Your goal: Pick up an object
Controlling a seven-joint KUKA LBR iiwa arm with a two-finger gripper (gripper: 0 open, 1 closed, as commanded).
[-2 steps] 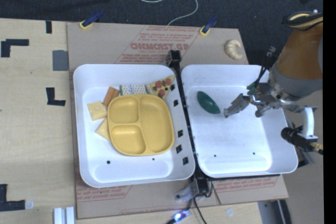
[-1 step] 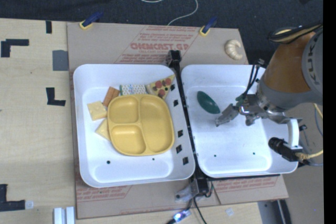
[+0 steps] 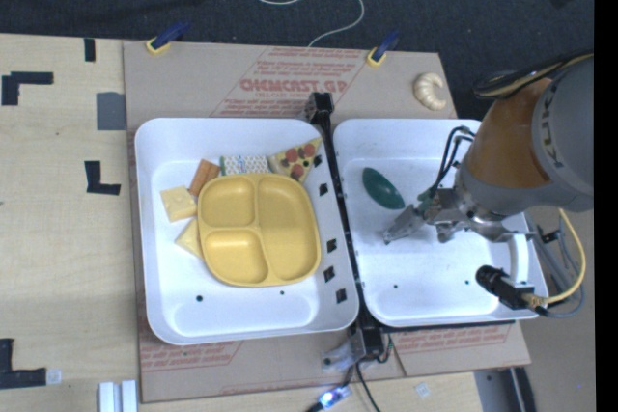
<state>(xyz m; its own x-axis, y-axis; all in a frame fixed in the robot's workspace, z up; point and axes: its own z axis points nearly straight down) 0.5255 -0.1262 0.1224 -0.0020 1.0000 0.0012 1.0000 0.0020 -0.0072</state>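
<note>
Right bin [image 3: 425, 309], centre-right of the frame: the gripper [image 3: 394, 232] sits low over the white floor, its fingers pointing toward frame left. You can see them spread slightly apart with only bare bin floor between them; nothing is pinched.

Nearest candidate: a dark green, leaf-shaped object [image 3: 382, 187], lying flat in the upper-left part of the right bin, just above and left of the fingertips, apart from them. It is near the divider between the bins but does not appear to touch it.

Left bin [image 3: 154, 207]: a yellow sectioned plate [image 3: 259, 229] fills the middle, with small flat pieces tucked around its upper and left edges. These overlap one another and the plate; poor targets from here.

Judgement: you are at the approach stage, with no grasp made. Go for the green object.
- Shift the fingertips toward the upper left until the object lies between them.
- Straddle its narrow width, not its long axis.
- It looks thin and lies flat, so go right down to the floor before closing, or the fingers will likely skim over it.
- Lift straight up and confirm it is between the fingers.
</note>
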